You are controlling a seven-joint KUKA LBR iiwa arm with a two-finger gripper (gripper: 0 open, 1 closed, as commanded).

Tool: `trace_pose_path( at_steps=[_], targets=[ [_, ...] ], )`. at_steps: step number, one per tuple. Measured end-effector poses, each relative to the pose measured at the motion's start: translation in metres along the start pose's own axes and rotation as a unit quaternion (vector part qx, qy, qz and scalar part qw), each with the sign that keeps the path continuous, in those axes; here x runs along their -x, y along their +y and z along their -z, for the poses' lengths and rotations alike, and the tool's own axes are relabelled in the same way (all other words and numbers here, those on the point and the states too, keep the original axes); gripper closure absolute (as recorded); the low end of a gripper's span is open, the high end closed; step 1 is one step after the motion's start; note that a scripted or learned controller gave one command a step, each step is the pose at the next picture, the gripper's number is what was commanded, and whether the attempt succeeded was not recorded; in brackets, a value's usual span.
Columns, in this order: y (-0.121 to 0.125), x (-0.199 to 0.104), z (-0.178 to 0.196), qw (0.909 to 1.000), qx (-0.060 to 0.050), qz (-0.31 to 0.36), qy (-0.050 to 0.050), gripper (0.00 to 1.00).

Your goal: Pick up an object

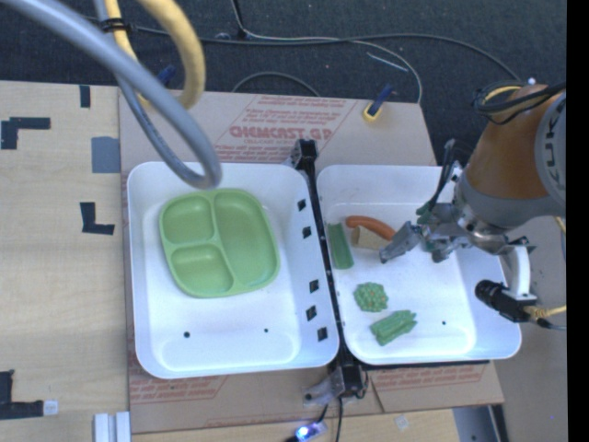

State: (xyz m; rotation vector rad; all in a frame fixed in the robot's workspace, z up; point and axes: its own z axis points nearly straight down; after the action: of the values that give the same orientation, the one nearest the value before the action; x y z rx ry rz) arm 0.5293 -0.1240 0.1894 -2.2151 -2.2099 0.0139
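Observation:
My gripper hovers over the right bin, its two fingers spread open with nothing between them. Just to its left lie an orange-red sausage-shaped piece and a pale tan piece under it. A flat green strip lies by the bin's left wall. Nearer the front sit a round green lump and a ridged green piece.
The left bin holds a green divided plate. A black divider with clips separates the two bins. A grey hose and a yellow hose arc over the back left.

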Motion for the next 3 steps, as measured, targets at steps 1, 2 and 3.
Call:
trace_pose_path(
  at_steps=[1,2,3],
  targets=[
    [0.003,0.0,0.006,1.0,0.006,0.002,-0.001,0.0],
    [0.001,-0.006,-0.04,1.0,0.003,0.002,-0.001,0.0],
    [-0.006,0.0,-0.098,1.0,0.004,0.001,0.0,0.0]
  ],
)
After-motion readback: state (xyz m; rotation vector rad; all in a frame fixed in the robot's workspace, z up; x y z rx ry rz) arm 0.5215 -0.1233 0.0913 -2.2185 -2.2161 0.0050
